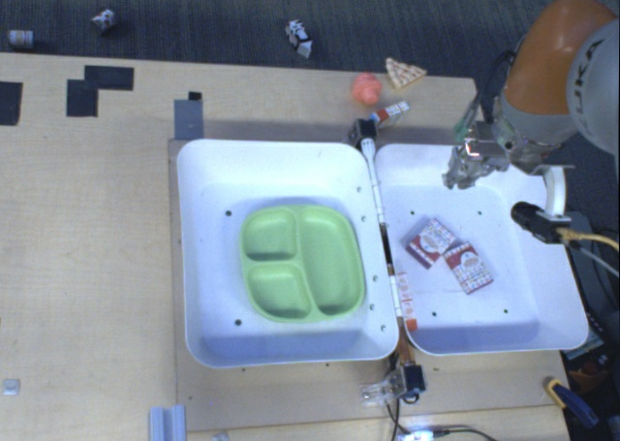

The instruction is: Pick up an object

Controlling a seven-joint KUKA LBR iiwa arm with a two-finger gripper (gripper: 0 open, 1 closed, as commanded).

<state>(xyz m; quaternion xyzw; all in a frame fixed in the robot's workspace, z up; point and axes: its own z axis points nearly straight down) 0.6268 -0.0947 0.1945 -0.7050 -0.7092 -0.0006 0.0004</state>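
At the bottom of the frame, nearest the camera, a small clear clip with wires (397,386) sits on the desk (87,265) just below the seam between the two bins. In the left white bin (199,236) lies a light green divided plate (300,262), three compartments up, near the middle. A black and white strip (380,226) runs along the joint between the bins. In the right white bin (542,313) two small red and white packets (448,253) lie touching each other, a little left of centre. Above them, in the upper part of that bin, hangs the claw (463,170), apart from the packets; it is small and dark against the arm, so whether it is open or closed cannot be told, though nothing seems to be in it. The orange band (557,51) shows at upper right. Beyond the bins, on the desk's far edge, rest a pink ball (366,88) and a pizza-slice toy (404,72).
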